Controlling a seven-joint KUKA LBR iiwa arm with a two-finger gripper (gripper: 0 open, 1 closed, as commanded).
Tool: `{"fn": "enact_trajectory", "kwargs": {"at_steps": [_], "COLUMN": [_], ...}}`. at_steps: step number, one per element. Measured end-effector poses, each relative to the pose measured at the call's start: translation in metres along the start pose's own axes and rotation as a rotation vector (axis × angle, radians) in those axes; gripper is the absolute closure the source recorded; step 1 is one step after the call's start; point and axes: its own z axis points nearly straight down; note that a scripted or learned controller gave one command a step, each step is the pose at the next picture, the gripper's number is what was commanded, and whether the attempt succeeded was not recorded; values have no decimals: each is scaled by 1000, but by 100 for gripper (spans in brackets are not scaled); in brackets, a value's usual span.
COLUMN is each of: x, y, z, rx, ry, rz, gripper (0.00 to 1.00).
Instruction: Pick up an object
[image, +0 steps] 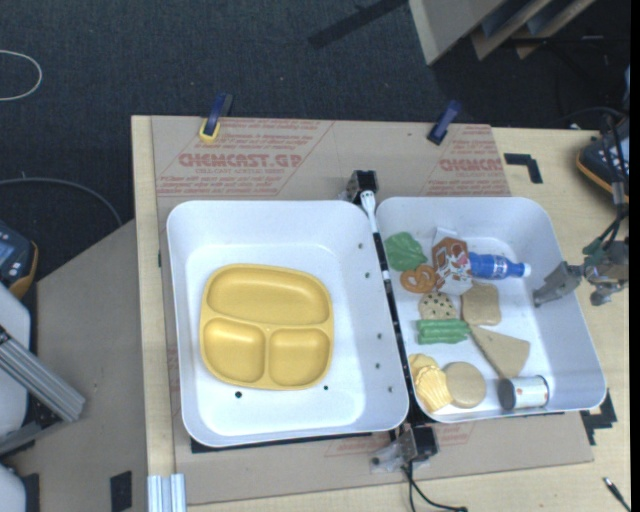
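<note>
The right bin (560, 232) holds several small items. Among them are a blue bottle (497, 266), a green leaf-shaped piece (405, 250), a pretzel (419, 279), a printed packet (451, 260) and a tan toast slice (481, 305). A green pod (441, 331), a pale wedge (503, 350), a round biscuit (464, 383), yellow crisps (428, 380) and a small can (526, 392) lie nearer the front. My gripper (580, 283) hangs at the bin's right rim, right of the bottle and apart from every item.
A yellow divided plate (267, 325) lies in the left bin (190, 230). Both bins rest on a cardboard sheet (300, 155) held by clamps (213, 117) at the back. Cables and dark floor surround the bench.
</note>
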Motion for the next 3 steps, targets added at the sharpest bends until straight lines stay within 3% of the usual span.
{"fn": "enact_trajectory", "kwargs": {"at_steps": [1, 3], "x": [0, 7], "y": [2, -15], "z": [-5, 90], "rx": [-10, -3], "ry": [-3, 1], "rz": [-3, -3], "gripper": [0, 0]}}
